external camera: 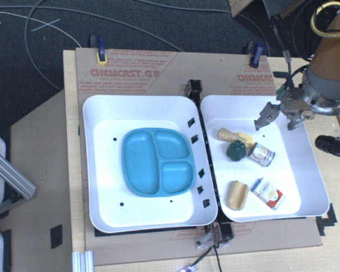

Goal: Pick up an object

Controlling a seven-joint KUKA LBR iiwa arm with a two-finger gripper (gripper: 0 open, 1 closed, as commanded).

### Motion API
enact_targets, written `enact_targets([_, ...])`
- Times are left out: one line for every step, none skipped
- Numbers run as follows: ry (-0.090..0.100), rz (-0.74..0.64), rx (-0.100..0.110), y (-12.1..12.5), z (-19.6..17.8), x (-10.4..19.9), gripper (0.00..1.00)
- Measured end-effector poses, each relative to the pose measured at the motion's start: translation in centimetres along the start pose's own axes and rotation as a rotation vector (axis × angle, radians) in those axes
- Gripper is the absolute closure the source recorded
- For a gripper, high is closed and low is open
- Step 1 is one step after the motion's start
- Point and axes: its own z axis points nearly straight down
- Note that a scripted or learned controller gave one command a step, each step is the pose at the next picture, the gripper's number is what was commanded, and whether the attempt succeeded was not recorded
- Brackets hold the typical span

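You have the arm (327, 67) reaching in from the right, its orange band showing above the grey wrist; the jaws (279, 118) hang over the upper part of the right bin (306, 169), spread apart with nothing between them, one finger (265, 118) dark and angled to the left, the other nearer the bin's right side.

Your candidates for picking all lie in the right bin, below and to the left of the jaws; a tan wooden piece (233, 135) lies near the bin's left wall, with a dark green round object (236, 151) touching its lower edge; just beside those, to the right, a small can (262, 154) lies on its side, tilted; lower down, a gold cup (237, 195) lies near the front wall, and a small red, white and blue packet (268, 194) sits just to its right, apart from it.

In the left bin (102, 169) you can see a blue divided plate (158, 161) with three compartments, lying flat near the middle.

Both bins rest on a brown board (130, 69) on the bench, held at its far edge by two blue clamps (101, 48).
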Motion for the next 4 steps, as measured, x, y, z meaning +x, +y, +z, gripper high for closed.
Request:
enact_targets([-0.002,-0.003,-0.013,0.2,-0.7,0.0,0.0])
enact_targets([-0.001,-0.004,-0.009,1.0,4.1,0.7,0.0])
enact_targets([-0.001,-0.002,-0.007,0.3,8.5,0.8,0.0])
enact_targets([-0.004,-0.004,-0.021,0.5,12.4,0.9,0.0])
